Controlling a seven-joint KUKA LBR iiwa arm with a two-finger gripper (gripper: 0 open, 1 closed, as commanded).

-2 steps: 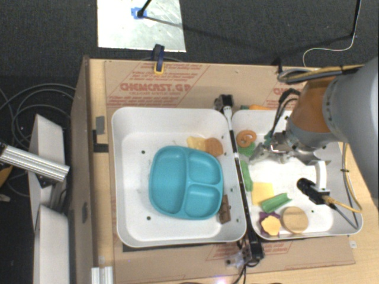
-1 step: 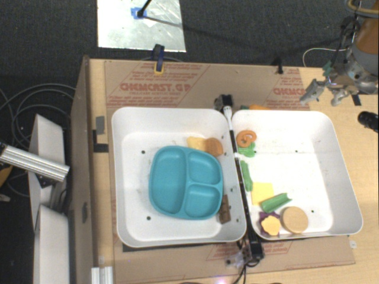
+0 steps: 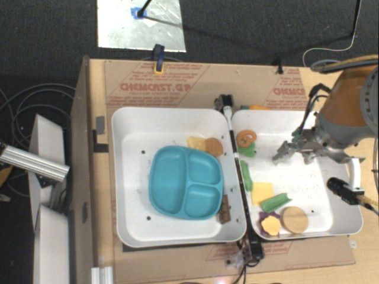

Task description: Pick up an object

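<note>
End effector (image 3: 283, 153) over right bin (image 3: 349, 218), grip state unclear, near orange ring (image 3: 246, 138), yellow block (image 3: 263, 191)

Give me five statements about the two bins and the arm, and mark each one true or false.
1. The blue divided plate lies in the left bin. True.
2. The gripper hangs above the left bin. False: it is over the right bin.
3. A round wooden disc lies near the right bin's front edge. True.
4. The orange ring sits on the blue plate. False: it lies in the right bin, near its back left corner.
5. The yellow block lies in the left bin. False: it lies in the right bin, beside a green piece.
</note>
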